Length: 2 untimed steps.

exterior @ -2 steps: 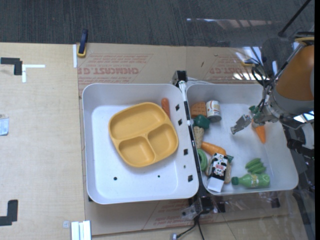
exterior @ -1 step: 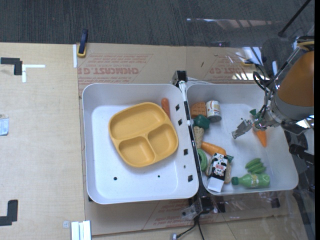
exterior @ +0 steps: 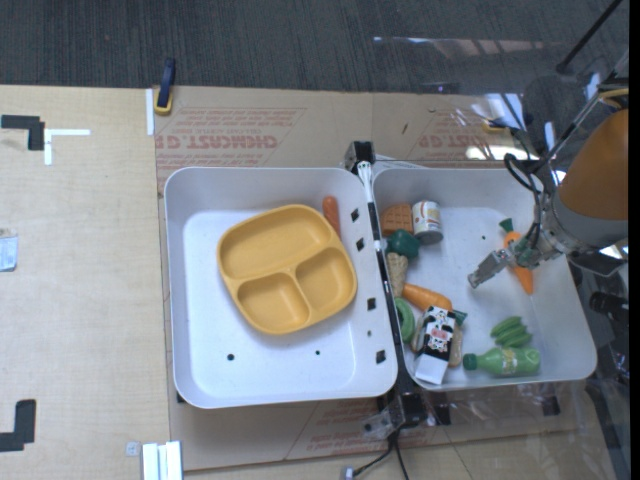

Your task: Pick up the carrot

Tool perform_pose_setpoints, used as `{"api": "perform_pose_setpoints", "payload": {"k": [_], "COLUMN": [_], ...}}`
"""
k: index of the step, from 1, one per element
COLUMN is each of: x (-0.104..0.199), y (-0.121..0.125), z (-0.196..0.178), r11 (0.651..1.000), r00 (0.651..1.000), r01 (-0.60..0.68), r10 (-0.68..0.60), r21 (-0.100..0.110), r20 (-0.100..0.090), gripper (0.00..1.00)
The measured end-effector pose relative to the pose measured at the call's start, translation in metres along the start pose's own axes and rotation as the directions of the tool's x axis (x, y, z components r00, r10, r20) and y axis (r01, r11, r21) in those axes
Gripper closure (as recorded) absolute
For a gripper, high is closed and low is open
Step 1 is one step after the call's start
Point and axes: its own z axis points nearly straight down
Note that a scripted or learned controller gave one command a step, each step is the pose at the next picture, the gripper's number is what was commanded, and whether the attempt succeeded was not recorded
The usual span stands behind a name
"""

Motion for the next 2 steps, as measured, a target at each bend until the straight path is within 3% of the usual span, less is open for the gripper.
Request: {"api": "perform_pose_setpoints", "payload": {"k": [1,2], "x": [-0.005,0.032], "y": [-0.001,0.020], "z": [-0.010,-0.049], "r11": [1.000,0.989], "r00": [1.000,0.989], "r01": [-0.002,-0.149], "r10": [0.002,0.148], "r21": [0.000,0.008], "r20": [0.017,0.028], "gripper": [1.00,1.00]}}
